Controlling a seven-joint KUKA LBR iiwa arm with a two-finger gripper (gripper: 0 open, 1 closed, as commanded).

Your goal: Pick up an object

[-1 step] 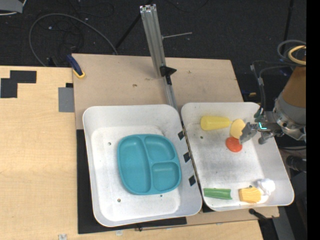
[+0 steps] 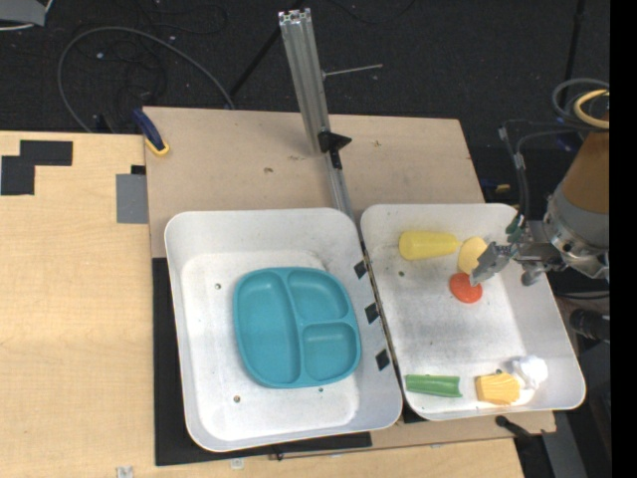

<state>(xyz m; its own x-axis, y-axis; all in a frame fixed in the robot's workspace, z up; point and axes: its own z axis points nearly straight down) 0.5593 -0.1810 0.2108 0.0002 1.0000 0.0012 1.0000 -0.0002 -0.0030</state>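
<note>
A teal divided plate [image 2: 297, 327] lay in the left bin [image 2: 189, 267]. In the right bin [image 2: 438, 366], a yellow piece [image 2: 428, 245] lay left of the gripper [image 2: 486, 265], whose fingers pressed a second yellow object [image 2: 471, 254], a red one [image 2: 465, 288] just below.
</note>
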